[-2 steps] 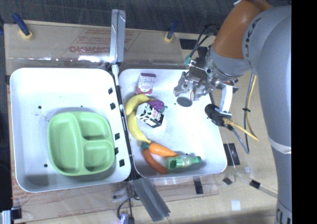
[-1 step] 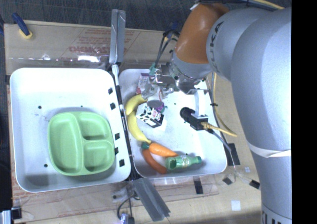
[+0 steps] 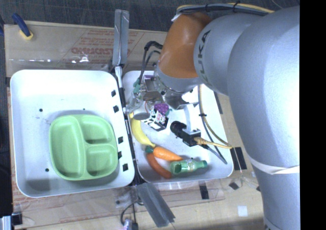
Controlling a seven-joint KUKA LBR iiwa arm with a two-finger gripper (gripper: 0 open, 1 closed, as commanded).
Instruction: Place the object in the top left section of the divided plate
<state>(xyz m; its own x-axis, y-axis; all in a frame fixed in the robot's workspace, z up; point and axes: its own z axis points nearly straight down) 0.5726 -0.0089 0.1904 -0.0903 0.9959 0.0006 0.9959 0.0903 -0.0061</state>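
- Camera view: green divided plate [image 3: 83,146] sits in the left bin [image 3: 20,122], white floor open around it.
- Claw [image 3: 153,103] hangs over the right bin [image 3: 224,170]; whether it grips anything, cannot tell.
- Banana [image 3: 138,131], carrot [image 3: 166,153] and bottle [image 3: 189,166] crowd beneath.

White block letters reading "KUKA" run partly visible along the side of the grey robot arm [image 3: 244,61], just past its orange band [image 3: 183,46]. On the brown cardboard sheet [image 3: 76,46] lying behind the two white bins, faint red printing shows in several lines, too pale and blurred to be read. A small card [image 3: 157,119] in the right bin [image 3: 224,173] carries a black-and-white pattern like a printed code, with no legible words. A green bottle [image 3: 189,166] bears a label too small to make out.
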